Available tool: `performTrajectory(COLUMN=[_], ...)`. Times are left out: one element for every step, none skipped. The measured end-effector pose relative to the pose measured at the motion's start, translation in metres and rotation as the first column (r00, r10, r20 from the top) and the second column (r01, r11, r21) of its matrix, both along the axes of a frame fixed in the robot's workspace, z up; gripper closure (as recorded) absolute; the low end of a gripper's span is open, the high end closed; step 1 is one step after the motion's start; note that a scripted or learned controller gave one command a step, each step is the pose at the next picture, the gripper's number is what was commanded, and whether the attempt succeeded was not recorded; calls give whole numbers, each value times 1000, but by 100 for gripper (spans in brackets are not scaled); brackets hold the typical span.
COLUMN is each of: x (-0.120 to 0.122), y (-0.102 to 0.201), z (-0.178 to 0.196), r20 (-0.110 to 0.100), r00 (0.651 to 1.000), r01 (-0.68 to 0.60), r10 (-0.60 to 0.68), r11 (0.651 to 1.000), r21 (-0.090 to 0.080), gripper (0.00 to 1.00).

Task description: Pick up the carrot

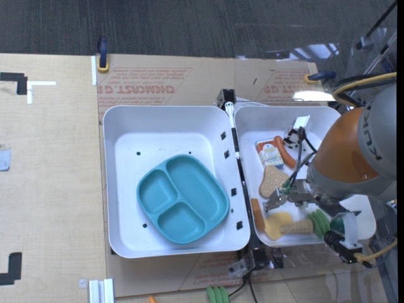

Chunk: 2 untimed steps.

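Observation:
The carrot (285, 152), a bright orange-red tapered stick, lies slantwise in the far part of the right bin (249, 169), beside a white packet (267, 153). My gripper (278, 199) hangs low over the middle of that bin, just below a tan bread slice (273, 180) and nearer the camera than the carrot. It is apart from the carrot. The grey and orange arm (344, 153) covers the bin's right side.
An orange-brown sausage-like stick (256, 213) lies along the right bin's left wall. A yellow piece (278, 223) and a green item (319, 220) sit near its front. The left bin (120, 188) holds a teal divided plate (183, 198).

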<state>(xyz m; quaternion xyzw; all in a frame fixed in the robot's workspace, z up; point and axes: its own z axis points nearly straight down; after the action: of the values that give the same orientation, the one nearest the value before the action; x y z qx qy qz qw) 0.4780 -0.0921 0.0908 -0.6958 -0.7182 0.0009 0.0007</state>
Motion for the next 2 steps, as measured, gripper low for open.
performTrajectory(x=[-1,0], y=[-12,-3], z=[0,1], r20=[-1,2], r00=[1000,956], r01=[-21,-294], r10=[21,294], r11=[1000,956], r21=[-1,1], gripper=[0,0])
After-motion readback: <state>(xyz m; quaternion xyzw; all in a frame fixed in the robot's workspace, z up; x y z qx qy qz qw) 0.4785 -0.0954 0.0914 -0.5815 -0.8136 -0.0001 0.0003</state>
